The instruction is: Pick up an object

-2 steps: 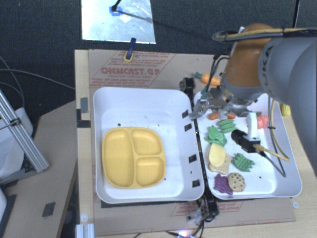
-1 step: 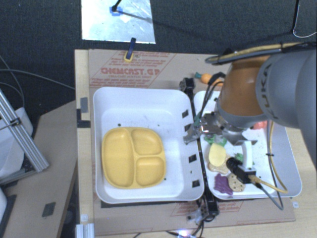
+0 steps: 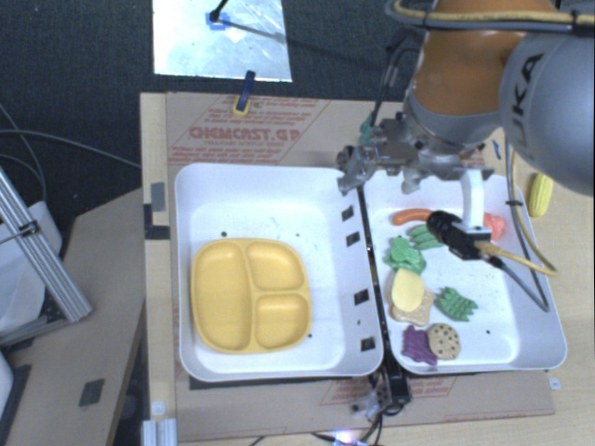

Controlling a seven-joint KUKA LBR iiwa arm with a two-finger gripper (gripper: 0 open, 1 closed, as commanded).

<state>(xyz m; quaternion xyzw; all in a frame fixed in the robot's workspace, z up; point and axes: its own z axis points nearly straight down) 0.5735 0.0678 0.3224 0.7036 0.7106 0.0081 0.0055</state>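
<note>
Fig. 1: The gripper [image 3: 409, 170], which I cannot tell to be open or closed, hangs over the right bin's [image 3: 509, 328] far left corner near the orange sausage [image 3: 411, 217], with toy foods [image 3: 407, 291] crowding the left edge, the near right floor free, and a yellow tray [image 3: 251, 294] in the left bin [image 3: 270, 189].

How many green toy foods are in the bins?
3 green pieces in the right bin: one beside the orange sausage, one just below it, one near the cookie. The arm may hide more.

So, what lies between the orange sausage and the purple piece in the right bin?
The camera view shows a green leafy piece and a pale yellow oval between the orange sausage and purple piece.
</note>
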